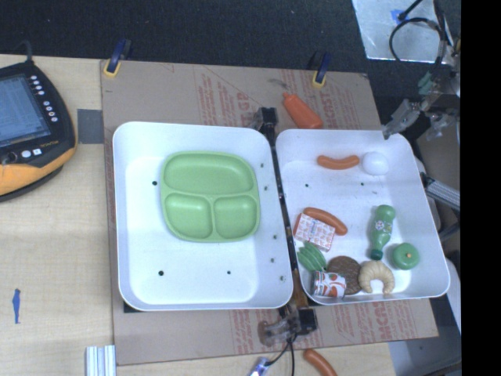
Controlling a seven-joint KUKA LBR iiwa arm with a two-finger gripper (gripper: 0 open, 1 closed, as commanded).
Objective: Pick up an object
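Two white bins (125,210) | one green tray (210,196) | two sausages (338,161) | fingers (403,116): state unclear

Red printed lettering runs in diagonal lines across the brown cardboard sheet (235,92) under both bins, too blurred to read, and the small red-and-white packet (315,231) and can (329,286) in the right bin (407,163) carry print equally illegible.

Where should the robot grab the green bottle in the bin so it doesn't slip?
Probably across the green bottle's wide body, coming straight down from above. It lies flat with its narrow neck toward the round green thing, and open bin floor on both long sides leaves room.
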